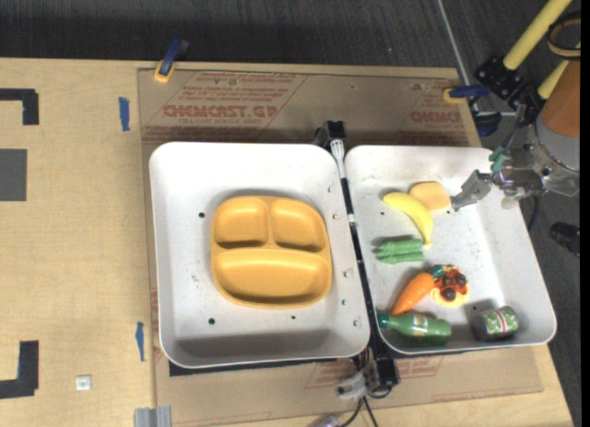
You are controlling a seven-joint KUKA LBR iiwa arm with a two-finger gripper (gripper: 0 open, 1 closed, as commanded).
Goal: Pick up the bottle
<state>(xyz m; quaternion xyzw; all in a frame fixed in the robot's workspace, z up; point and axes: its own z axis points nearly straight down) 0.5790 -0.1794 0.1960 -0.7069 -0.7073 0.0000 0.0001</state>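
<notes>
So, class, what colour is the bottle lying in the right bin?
Green, with a white label; the bottle shows in the camera view.

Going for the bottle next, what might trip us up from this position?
1. The bottle lies on its side against the right bin's near-left corner, so wall clearance for the fingers looks tight.
2. The carrot sits right beside it and may get bumped or grabbed instead.
3. The gripper is at the bin's far side; its path crosses the banana.
</notes>
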